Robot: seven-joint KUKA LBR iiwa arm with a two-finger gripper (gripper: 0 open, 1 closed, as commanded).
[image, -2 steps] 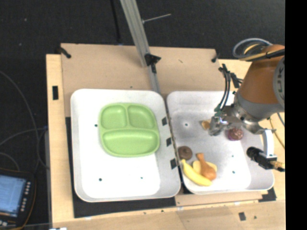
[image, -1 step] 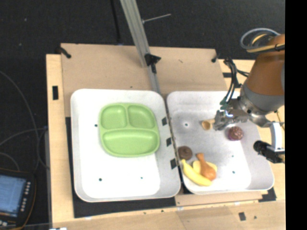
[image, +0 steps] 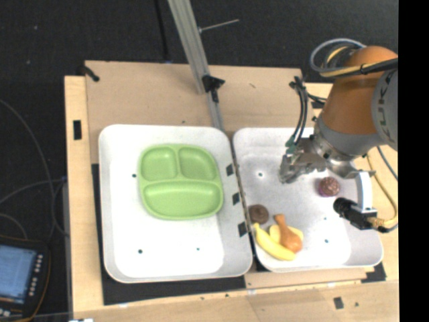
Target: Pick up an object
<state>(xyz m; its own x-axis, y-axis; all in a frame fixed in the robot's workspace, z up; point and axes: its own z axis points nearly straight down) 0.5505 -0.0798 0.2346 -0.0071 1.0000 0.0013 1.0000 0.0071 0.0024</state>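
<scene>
My gripper (image: 288,172) hangs over the middle of the right bin (image: 268,146), pointing down, with nothing visible between its fingers. A dark purple round fruit (image: 328,186) lies just right of it. Near the bin's front edge lie a yellow banana (image: 270,245), an orange carrot-like piece (image: 288,233) resting against it, and a small brown round item (image: 258,213) by the left wall. These three sit below and left of the gripper, well apart from it.
The left bin (image: 120,247) holds a green divided plate (image: 181,182). A metal pole (image: 191,39) rises at a slant behind the bins. A black fitting with cables (image: 355,213) hangs off the arm over the right bin's right side.
</scene>
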